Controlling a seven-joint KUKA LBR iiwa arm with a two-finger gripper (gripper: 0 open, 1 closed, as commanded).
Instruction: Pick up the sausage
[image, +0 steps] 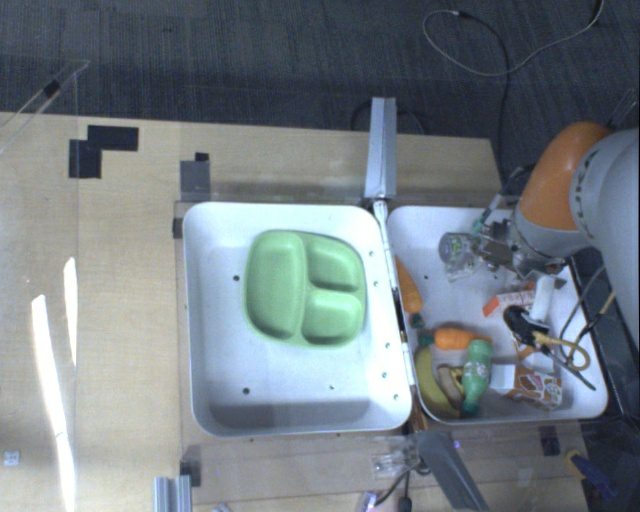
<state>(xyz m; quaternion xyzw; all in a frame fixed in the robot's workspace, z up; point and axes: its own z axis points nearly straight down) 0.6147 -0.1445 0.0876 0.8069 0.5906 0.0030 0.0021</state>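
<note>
The gripper (462, 250) hangs over the upper part of the right bin (430, 225), its hold impossible to tell; the sausage (407, 287) lies just lower left of it against the bin's left wall

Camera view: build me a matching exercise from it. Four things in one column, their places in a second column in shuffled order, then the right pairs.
Things:
1. green divided plate
2. banana
3. green bottle
4. gripper

Places:
A. right bin, front left corner, against the wall
B. over the back of the right bin
C. middle of the left bin
D. front of the right bin, lying just right of the yellow fruit

Pairs: 1-C, 2-A, 3-D, 4-B
</note>
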